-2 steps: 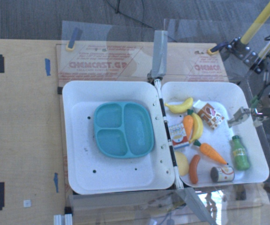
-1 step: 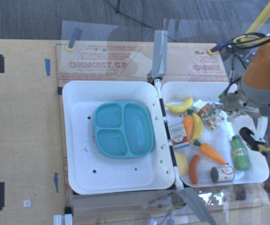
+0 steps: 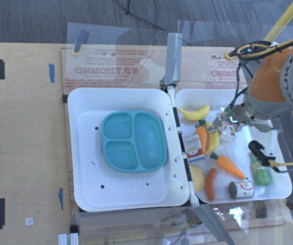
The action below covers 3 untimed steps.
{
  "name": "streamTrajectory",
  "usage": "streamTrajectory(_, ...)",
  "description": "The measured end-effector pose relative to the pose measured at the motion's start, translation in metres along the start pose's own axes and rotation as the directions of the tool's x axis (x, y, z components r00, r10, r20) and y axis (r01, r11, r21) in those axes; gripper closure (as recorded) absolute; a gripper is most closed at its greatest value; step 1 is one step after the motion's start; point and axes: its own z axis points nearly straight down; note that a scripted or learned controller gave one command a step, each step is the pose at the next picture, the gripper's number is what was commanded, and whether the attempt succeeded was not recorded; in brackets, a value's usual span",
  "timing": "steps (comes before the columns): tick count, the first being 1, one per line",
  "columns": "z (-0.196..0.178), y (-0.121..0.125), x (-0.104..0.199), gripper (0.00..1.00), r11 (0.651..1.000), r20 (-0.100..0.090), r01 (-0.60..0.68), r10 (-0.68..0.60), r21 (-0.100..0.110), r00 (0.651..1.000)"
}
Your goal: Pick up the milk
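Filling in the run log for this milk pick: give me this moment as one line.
phase: approach | end effector: over right bin, beside carrot | milk: lying in right bin, not held | blue plate: left bin

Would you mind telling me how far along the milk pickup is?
Done: the grey arm's gripper is over the right white bin. In hand: nothing visibly; the small white milk carton lies on the bin floor beside an orange carrot. Left: grasping and lifting it.

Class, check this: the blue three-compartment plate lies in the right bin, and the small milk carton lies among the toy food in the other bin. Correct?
Not quite. The camera view shows the blue three-compartment plate in the left white bin. The small milk carton lies among the toy food in the right white bin.
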Motion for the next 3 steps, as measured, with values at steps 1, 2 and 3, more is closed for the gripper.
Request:
streamTrajectory(1, -0.011, 0.002, -0.002, 1.0, 1.0, 0.003, -0.003, 0.003, -0.008, 1.0)
streamTrajectory(2, -0.087, 0.031, 0.074, 1.0, 0.997, -0.005, -0.075, 0.075, 0.02, 0.997)
streamTrajectory(3, -0.097, 0.033, 0.086, 1.0, 0.997, -0.005, -0.081, 0.081, 0.018, 0.997)
